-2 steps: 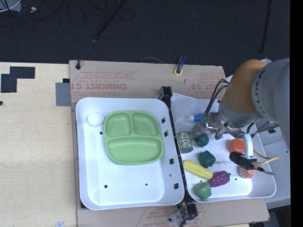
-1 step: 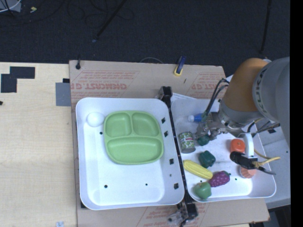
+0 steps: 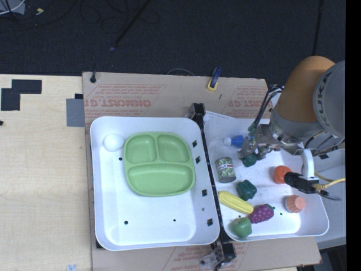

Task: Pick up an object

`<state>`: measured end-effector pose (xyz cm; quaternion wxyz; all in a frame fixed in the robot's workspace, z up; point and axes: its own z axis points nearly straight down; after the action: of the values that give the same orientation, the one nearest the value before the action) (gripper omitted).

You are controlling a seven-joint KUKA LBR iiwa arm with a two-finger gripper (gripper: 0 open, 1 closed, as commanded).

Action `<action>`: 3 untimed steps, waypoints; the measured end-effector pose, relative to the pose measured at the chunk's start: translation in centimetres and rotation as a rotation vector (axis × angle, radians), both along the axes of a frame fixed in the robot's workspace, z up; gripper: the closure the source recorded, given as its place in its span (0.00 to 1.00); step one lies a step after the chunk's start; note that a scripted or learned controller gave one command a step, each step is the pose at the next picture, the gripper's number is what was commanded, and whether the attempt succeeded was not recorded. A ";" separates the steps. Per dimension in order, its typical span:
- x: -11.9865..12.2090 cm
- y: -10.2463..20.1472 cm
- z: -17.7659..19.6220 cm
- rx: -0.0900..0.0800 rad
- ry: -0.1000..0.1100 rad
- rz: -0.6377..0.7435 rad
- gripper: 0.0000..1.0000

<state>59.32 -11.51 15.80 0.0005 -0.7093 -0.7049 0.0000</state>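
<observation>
- Nearest first: right bin, near edge: green apple-like toy, purple grapes, yellow corn lying diagonally, pink cup-like piece.
- Mid-bin: dark green pepper toy, small can upright by the divider, orange ball.
- Gripper sits low in the bin's far half, right over a small dark green object.
- Jaws state: cannot tell, too small and cluttered to read; no grasp confirmed.
- Key relation: that dark green object looks directly under the tips, touching or nearly so; judged target, straight descent and close needed.
- Blue piece just beyond the gripper.
- Left bin: green divided plate, white ball.
</observation>
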 end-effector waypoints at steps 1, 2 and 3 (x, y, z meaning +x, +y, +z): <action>0.1 -0.2 6.2 -0.001 -0.002 0.005 1.00; 0.1 -0.3 6.9 0.000 0.000 0.005 1.00; -2.8 4.1 7.3 0.002 0.004 0.008 1.00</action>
<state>56.53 -7.39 23.15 0.0025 -0.7064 -0.7078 0.0009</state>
